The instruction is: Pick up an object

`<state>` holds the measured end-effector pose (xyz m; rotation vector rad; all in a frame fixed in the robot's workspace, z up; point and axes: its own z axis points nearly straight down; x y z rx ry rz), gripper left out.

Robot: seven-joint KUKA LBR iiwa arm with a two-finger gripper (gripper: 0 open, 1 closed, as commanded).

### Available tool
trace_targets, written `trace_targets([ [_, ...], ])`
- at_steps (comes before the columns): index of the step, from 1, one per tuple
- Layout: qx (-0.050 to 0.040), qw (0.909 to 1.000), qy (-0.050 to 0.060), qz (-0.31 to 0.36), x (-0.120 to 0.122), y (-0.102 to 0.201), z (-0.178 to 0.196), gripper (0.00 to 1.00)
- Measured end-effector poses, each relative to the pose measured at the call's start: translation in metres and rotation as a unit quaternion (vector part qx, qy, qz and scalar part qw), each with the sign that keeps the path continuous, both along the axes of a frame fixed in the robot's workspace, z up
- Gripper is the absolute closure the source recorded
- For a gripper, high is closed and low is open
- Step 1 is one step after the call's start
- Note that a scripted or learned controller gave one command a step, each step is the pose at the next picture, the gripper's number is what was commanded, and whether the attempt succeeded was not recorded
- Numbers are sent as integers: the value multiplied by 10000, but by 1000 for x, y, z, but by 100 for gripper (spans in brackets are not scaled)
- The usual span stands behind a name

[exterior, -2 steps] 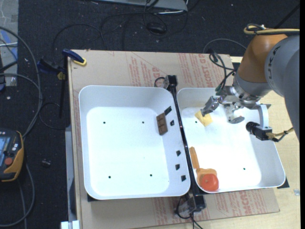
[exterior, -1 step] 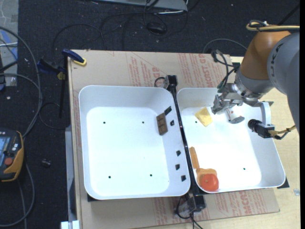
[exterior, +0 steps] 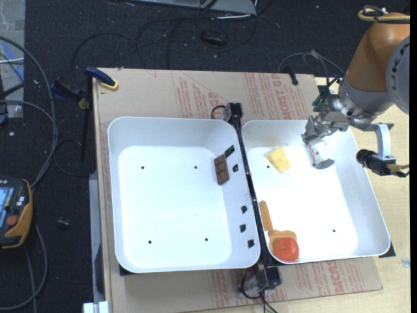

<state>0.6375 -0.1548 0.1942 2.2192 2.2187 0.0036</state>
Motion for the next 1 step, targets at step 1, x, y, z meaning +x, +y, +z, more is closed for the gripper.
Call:
trace_targets([
  [1,2,10000,10,2,0,0,51,100],
])
